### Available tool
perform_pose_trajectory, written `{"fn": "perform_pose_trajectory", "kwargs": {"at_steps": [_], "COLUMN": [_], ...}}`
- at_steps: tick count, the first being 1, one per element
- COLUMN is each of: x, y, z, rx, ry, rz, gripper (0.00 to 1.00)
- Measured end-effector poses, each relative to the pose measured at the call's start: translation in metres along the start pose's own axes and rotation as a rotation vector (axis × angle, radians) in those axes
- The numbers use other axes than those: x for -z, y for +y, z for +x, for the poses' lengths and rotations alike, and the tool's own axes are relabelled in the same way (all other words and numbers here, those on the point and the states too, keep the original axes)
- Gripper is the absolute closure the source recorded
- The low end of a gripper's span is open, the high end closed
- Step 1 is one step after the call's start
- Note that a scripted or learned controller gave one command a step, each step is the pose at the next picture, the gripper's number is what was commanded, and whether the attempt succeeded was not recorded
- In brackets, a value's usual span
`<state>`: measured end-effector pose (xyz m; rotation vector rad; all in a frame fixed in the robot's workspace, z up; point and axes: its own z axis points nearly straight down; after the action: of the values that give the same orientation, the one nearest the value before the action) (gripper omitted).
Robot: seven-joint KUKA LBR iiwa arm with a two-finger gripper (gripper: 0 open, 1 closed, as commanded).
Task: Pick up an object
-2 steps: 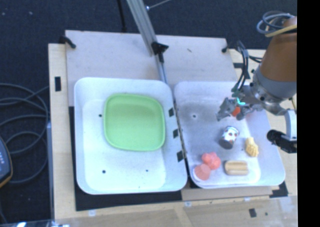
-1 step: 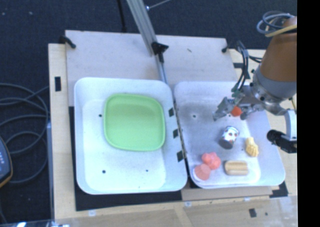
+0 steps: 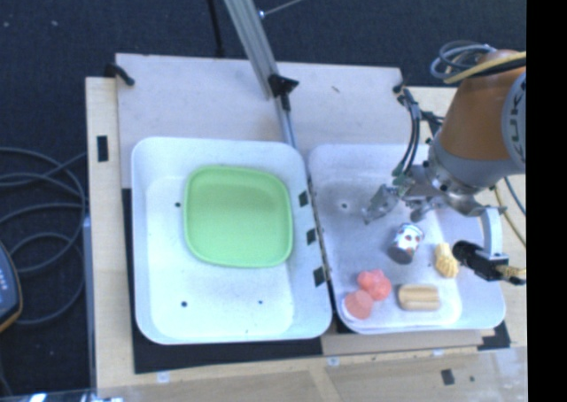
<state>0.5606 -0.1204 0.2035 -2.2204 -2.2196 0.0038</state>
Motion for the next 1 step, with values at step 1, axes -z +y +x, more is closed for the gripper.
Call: {"fn": "perform_pose_trajectory", "kwargs": {"at_steps": [1], "x": [-0.0455], "y": [0.0056], "z": [-0.005], "rx": [-0.001], "ry": [0.0], "rz": [0.0], "gripper": [0.0]}}
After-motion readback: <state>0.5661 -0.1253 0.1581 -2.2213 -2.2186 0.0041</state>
